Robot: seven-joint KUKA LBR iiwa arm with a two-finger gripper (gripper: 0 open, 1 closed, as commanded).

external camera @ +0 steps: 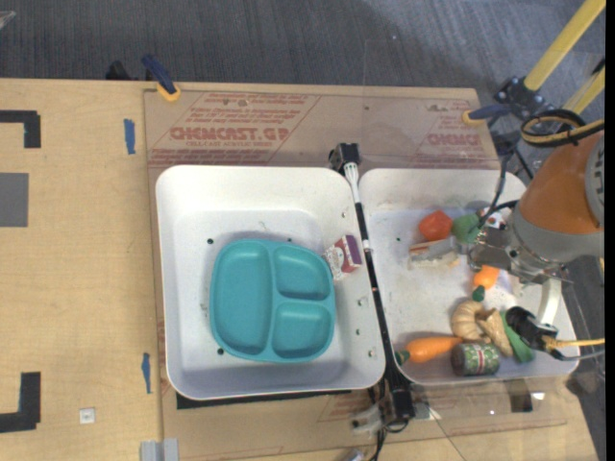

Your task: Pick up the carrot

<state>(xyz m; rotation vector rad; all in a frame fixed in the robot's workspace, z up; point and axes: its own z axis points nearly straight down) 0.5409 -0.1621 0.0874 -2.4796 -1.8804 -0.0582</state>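
Beside the carrot (434, 348), a green can (478, 358) and croissant (471, 319).

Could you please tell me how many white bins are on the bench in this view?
2. The left bin holds a teal divided plate; the right bin holds the carrot and other toy food.

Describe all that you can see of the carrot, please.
The carrot is orange, smooth and tapered, with a small green stub at its left end. It lies flat, almost level across the view, on the floor of the right bin near the front wall. Its right end meets a green can and sits just below a beige pastry. The hand is apart from it.
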